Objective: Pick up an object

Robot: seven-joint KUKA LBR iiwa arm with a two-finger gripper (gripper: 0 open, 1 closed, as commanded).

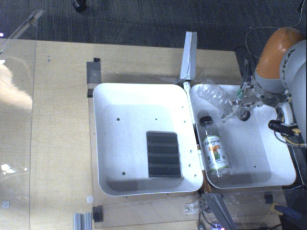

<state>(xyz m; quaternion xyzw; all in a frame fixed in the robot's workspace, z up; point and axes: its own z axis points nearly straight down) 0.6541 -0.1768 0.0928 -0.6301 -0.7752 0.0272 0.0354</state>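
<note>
Camera view, looking down at a slant on a pale wooden bench (57,143) bearing two shallow white bins side by side.

The left bin (110,128) contains one dark ribbed rectangular block (163,154), lying flat in the lower middle part of its floor, apart from all walls.

The right bin (268,171) contains a clear plastic bottle (213,148) with a black cap and a printed label. It lies on its side along the bin's left wall, cap toward the far end, base toward the near end. A crumpled piece of clear plastic (211,91) sits in the far left corner of the same bin, beyond the bottle's cap and apart from it.

The arm (283,63), grey with an orange band, enters from the right above the far part of the right bin. The gripper (237,109) is positioned over the far half of that bin, to the right of the bottle's cap and near the clear plastic. Nothing is visible between its fingers. Whether they are released or clenched cannot be told; the metal parts are small and indistinct against the white floor.

A grey metal upright (188,56) stands at the far end of the divide between the bins
</note>
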